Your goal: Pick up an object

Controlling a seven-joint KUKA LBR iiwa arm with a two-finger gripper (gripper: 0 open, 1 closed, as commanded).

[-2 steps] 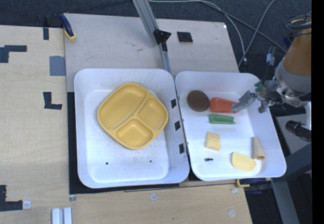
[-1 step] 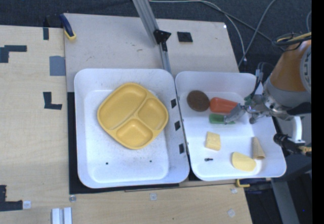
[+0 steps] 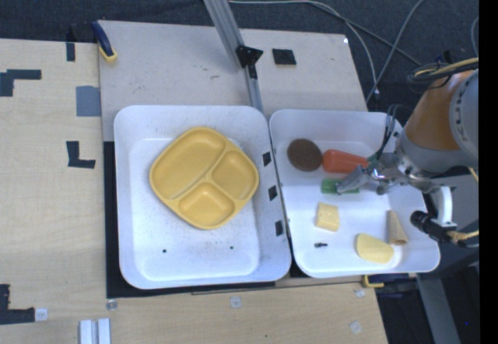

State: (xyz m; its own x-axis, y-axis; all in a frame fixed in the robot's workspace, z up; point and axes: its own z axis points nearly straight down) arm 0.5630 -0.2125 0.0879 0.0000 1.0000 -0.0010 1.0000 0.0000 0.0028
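Observation:
The right bin [image 3: 354, 261] holds a brown round piece [image 3: 304, 154], an orange carrot [image 3: 342, 160] with a green end [image 3: 333, 187], a yellow cube [image 3: 327, 217], a pale yellow wedge [image 3: 373, 248] and a tan cone [image 3: 397, 227]. My gripper [image 3: 358, 177] reaches in from the right, low over the bin. It sits just below the carrot and next to the green end. Whether it touches either of them is unclear.
The left bin [image 3: 132, 257] carries a yellow divided plate [image 3: 204, 177]. A grey metal pole [image 3: 220, 4] slants down to the rim between the bins. The arm's orange and grey body [image 3: 436, 124] stands over the right bin's right edge.

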